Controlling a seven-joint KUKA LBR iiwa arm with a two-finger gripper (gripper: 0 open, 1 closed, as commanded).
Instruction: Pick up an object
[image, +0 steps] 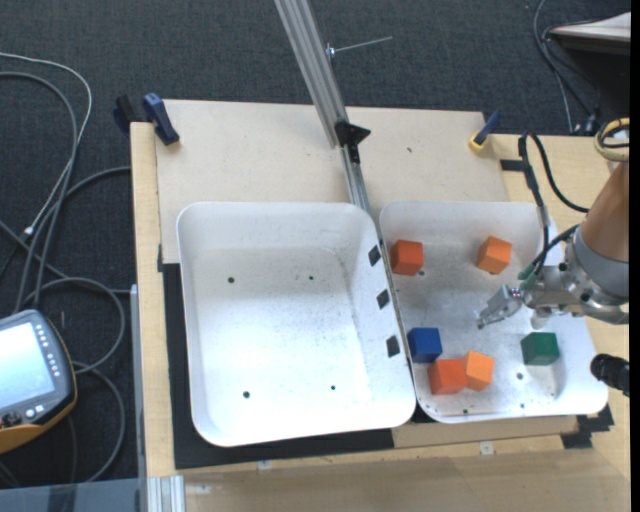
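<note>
The right bin (470, 215) holds several blocks. Two orange blocks sit toward its far side, one (406, 257) by the left wall and one (494, 255) further right. A blue block (425, 344) lies near the front left, with a red-orange block (448, 376) and an orange block (480, 369) touching each other just in front of it. A green block (540, 349) lies at the front right. My gripper (494, 311) hangs over the bare middle of this bin, between the far right orange block and the green one, with no block at its tip.
The left bin (200, 300) stands beside the right one, sharing a divider with black clips (383, 298). A metal pole (320, 80) slants up from the back of the bench. Cables (540, 190) trail along the arm at the right.
</note>
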